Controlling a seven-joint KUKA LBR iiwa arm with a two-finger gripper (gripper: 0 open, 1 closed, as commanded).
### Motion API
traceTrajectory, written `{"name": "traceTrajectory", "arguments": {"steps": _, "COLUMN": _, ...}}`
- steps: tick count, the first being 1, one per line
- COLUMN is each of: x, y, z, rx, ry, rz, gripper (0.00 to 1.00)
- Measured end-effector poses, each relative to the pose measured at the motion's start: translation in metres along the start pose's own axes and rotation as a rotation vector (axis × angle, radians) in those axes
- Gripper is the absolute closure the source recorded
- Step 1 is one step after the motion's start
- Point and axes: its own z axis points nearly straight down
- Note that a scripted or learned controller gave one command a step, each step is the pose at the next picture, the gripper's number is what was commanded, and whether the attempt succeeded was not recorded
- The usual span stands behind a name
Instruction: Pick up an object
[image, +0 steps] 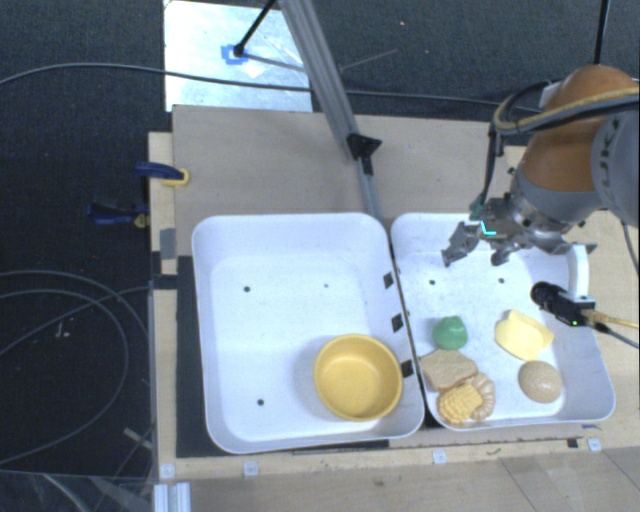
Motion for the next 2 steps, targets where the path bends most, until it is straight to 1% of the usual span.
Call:
{"name": "traceTrajectory", "arguments": {"steps": 1, "x": 0.000, "y": 0.001, "z": -0.001, "rx": -0.002, "ry": 0.000, "rz": 0.000, "gripper": 0.00}}
{"name": "traceTrajectory", "arguments": {"steps": 2, "x": -0.005, "y": 0.007, "z": 0.045, "rx": 0.001, "ry": -0.001, "rz": 0.003, "gripper": 0.00}}
